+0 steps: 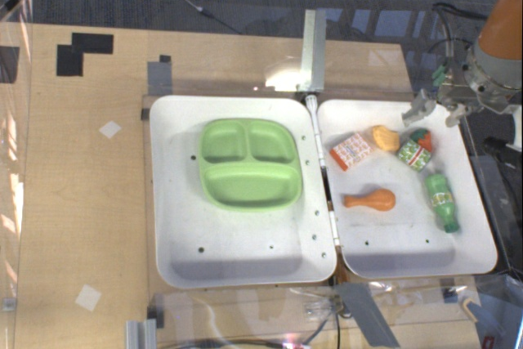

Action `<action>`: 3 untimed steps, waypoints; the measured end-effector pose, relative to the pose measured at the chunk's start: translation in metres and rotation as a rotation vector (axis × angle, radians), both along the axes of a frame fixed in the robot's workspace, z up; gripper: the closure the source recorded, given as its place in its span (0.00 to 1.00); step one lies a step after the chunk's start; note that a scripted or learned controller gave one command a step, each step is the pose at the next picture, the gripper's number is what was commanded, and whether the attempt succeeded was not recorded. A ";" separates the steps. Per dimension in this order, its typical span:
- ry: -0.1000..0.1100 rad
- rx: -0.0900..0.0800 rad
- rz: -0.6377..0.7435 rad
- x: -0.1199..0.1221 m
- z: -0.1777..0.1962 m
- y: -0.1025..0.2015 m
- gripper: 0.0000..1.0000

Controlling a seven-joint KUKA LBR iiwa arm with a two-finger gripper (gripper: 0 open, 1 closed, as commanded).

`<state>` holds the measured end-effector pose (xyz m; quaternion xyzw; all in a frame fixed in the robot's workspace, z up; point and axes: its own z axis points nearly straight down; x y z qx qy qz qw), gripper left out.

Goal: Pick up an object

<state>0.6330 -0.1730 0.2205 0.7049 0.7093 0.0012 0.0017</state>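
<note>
- Looking down on the desk, you have 2 shallow white bins side by side: the left bin and the right bin.
- You can see the arm coming in from the upper right, its orange band above the grey wrist.
- Your gripper hangs over the upper right corner of the right bin, just above the objects there.
- You cannot tell whether the fingers are spread or closed; the grey parts at the wrist blur together, and nothing is visibly held between them.
- In the left bin you have 1 green divided tray, lying flat near the bin's middle, with 3 compartments.
- In the right bin you have 5 small objects, all resting on the bin floor.
- A red and white carton lies tilted in the upper left part of that bin.
- Just beside it to the right sits a yellow rounded piece, close to the carton or touching it.
- A small green and red can lies to the right of the yellow piece, directly under the gripper's area.
- A green bottle lies on its side below the can, near the bin's right wall, cap end pointing down the view.
- An orange drumstick-shaped toy lies near the bin's middle, well apart from the bottle, its thin end pointing left.
</note>
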 end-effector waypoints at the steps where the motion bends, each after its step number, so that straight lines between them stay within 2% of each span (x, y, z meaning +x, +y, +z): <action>1: 0.002 0.000 -0.095 -0.095 -0.085 -0.033 0.00; 2: -0.003 0.001 -0.318 -0.045 -0.133 0.001 0.00; 3: 0.048 -0.006 -0.512 0.026 -0.135 0.032 0.00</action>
